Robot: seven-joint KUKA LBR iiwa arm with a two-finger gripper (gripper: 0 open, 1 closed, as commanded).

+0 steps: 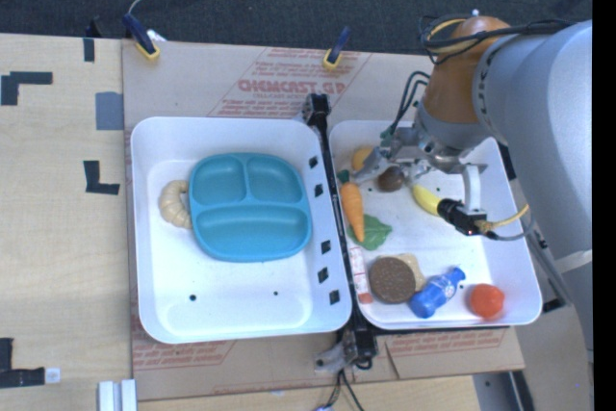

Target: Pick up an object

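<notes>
Right bin: arm hides its far corner and part of banana.

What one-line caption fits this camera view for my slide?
Grey arm's gripper lowered into the right white bin near an orange toy carrot; a blue divided plate fills the left bin.

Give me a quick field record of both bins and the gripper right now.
left bin: blue divided plate, pale croissant-like piece at the plate's left edge
right bin: carrot, banana, brown round cookie, blue bottle, orange-red ball
gripper: low in the right bin's upper part, by a small dark brown item
grasp: cannot confirm
</notes>
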